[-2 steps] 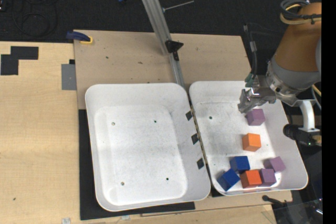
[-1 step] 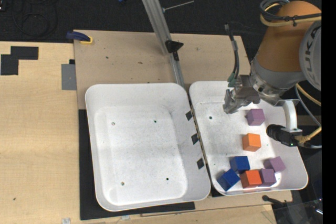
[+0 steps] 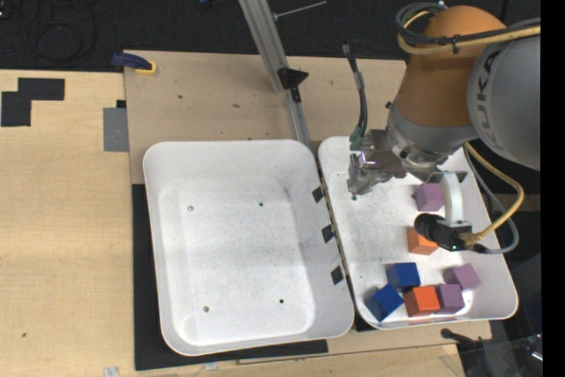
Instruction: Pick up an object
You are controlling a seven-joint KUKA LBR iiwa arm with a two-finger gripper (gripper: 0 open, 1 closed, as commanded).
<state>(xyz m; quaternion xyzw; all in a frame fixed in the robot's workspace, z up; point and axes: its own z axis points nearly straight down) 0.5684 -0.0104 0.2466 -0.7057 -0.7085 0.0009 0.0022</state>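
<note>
blue (image 3: pixel 395 288), orange (image 3: pixel 423 299), purple blocks (image 3: pixel 430 195), right bin's (image 3: pixel 499 311) near corner

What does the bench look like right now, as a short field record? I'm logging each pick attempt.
arm: reaches in from the right, above the right bin
tool: hangs over the upper left of the right bin, nothing seen between its fingers
left bin: white, shallow
blocks: two blue, two orange, three purple, all in the right bin, mostly clustered at its lower right corner
</note>
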